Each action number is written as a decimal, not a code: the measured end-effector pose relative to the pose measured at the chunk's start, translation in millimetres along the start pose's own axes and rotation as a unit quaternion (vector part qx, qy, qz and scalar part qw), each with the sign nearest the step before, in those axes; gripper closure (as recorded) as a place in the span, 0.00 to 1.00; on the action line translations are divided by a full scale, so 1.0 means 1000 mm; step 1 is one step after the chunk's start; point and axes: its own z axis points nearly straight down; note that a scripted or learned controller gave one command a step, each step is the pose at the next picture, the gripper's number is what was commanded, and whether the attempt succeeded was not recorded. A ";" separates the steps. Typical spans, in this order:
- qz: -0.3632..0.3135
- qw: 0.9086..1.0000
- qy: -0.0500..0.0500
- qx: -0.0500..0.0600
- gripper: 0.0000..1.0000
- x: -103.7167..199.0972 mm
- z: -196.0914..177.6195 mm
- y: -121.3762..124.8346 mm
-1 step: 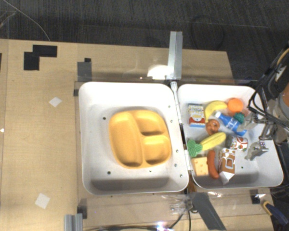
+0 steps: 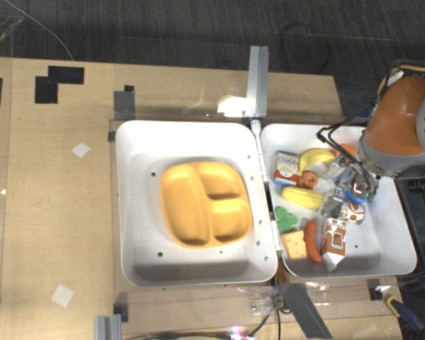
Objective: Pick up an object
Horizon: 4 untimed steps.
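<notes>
The right bin (image 2: 389, 250) holds a heap of toy food: a corn cob (image 2: 302, 197), a banana (image 2: 316, 158), a small printed box (image 2: 286, 166), a red sausage (image 2: 312, 240), a cracker (image 2: 294, 244), a green leafy piece (image 2: 286, 220) and a brown-and-white carton (image 2: 335, 238). My gripper (image 2: 342, 192) hangs low over the middle of this heap, just right of the corn and above the carton. Its tips are lost among the objects. Nothing is visibly held between them.
The left bin (image 2: 134, 190) holds a yellow divided tray (image 2: 205, 202). A metal post (image 2: 258, 83) stands behind the seam between the bins. The orange-banded arm (image 2: 404, 122) covers the right bin's back right corner.
</notes>
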 end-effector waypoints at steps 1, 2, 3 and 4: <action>0.100 0.995 0.017 0.007 0.00 -0.050 0.008 0.032; 0.192 0.981 0.025 0.012 0.00 -0.056 0.008 0.042; 0.189 0.982 0.010 0.010 1.00 -0.063 -0.004 0.042; 0.195 0.981 -0.002 -0.001 1.00 -0.059 -0.082 0.047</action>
